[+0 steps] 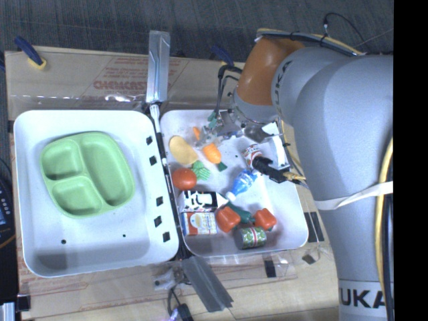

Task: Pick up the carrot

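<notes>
Orange, smooth and tapered, the carrot (212, 154) lies in the right bin (294, 229) just below the gripper (219, 124), with a green leafy end pointing lower right. The gripper is metal and cluttered with cables; whether its fingers are apart or closed cannot be told, and nothing visibly sits between them. A small orange bit (196, 133) sits just left of the gripper. Left of the carrot is a yellow, rounded lemon-like piece (182, 150). Further below the gripper are a glossy red tomato (184, 178) and a boxy printed carton (198, 212). Lower right of the gripper lie a blue-and-white bottle (243, 182), a red pepper (227, 218), a second red piece (265, 218) and a green-labelled can (251, 237), all crowded together. A red-and-white can (252, 156) sits just right of the carrot, beside a black part of the arm. Far left of the gripper, the left bin (27, 172) holds a matte green divided plate (85, 172). The arm (334, 126) is smooth grey with an orange band.
</notes>
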`<state>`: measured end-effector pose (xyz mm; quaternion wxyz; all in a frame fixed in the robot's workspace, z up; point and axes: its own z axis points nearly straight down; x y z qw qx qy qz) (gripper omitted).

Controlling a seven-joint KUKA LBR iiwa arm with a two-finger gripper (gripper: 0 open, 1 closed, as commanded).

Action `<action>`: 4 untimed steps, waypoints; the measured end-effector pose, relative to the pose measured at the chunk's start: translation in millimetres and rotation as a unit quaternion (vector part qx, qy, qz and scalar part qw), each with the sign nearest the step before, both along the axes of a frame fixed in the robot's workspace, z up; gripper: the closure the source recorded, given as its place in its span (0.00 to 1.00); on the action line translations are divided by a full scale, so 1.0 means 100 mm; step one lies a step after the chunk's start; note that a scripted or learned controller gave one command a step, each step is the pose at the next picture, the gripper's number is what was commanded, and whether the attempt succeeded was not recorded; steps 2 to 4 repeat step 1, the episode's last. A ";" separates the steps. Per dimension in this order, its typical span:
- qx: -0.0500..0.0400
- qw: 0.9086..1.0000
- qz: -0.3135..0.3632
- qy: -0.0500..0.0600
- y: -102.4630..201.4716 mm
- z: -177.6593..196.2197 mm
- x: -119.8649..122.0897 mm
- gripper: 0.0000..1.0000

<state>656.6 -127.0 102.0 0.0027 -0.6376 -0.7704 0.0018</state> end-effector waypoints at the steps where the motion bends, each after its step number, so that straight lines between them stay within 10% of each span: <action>1: 0.000 0.998 0.064 -0.004 0.62 0.92 0.01 1.00; 4: 0.000 0.998 0.064 -0.004 0.62 0.92 0.01 1.00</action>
